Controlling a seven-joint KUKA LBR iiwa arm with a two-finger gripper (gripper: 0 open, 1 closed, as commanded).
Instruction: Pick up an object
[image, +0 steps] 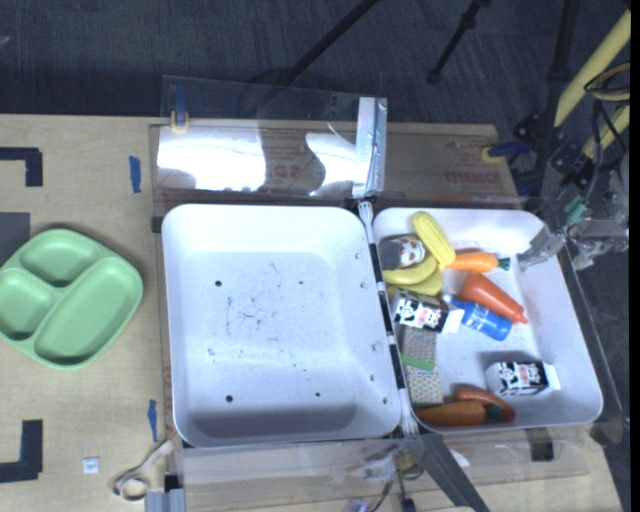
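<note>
The right white bin (580, 350) holds several items. At its far end lie a yellow banana (415, 275) and a yellow corn-like piece (433, 238), with a small carrot (473, 262) beside them. Nearer the middle are a larger orange carrot (492, 296), a blue-and-white bottle (482, 319) and a cow-patterned carton (420, 315). A grey-green sponge (422, 362), a cow-patterned can (520, 377) and a red-brown sausage (468, 408) lie toward the front. My gripper (541, 248) hangs at the bin's far right corner, right of the small carrot and apart from every item.
The left white bin (190, 240) adjoins the right one. A green divided plate (65, 297) rests on the bench at far left. A clear plastic panel (270, 150) stands behind the left bin. Cables and stands crowd the upper right.
</note>
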